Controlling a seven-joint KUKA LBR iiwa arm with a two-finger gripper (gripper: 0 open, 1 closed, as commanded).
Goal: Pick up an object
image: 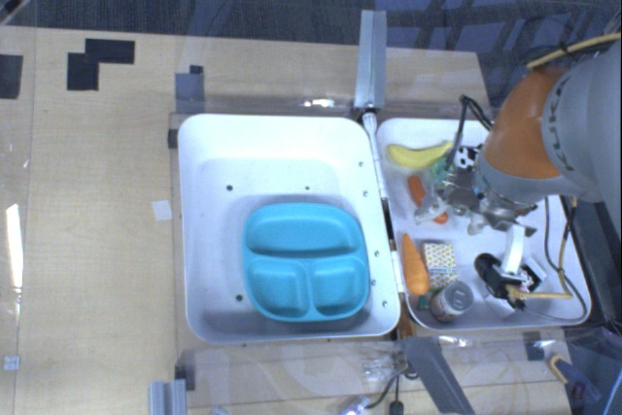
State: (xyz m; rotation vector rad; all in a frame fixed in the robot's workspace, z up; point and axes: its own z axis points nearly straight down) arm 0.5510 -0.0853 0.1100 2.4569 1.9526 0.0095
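My pick candidates. Right bin (428, 128): yellow banana (420, 153) lying flat at 10 o'clock; small red-orange piece (416, 189) at 9; orange carrot (415, 265) lengthwise along the wall at 8, checkered packet (439, 256) just beside it; round can (449, 300) upright at 7. Left bin (224, 160): blue divided plate (305, 259), flat, at 5.

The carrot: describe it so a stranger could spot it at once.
Find the right white bin, next to the one holding the blue tray. Along the wall nearest that neighbour, toward the view's bottom, lies the carrot: a long orange taper, unlike the yellow banana at the far end or the round can beside it.
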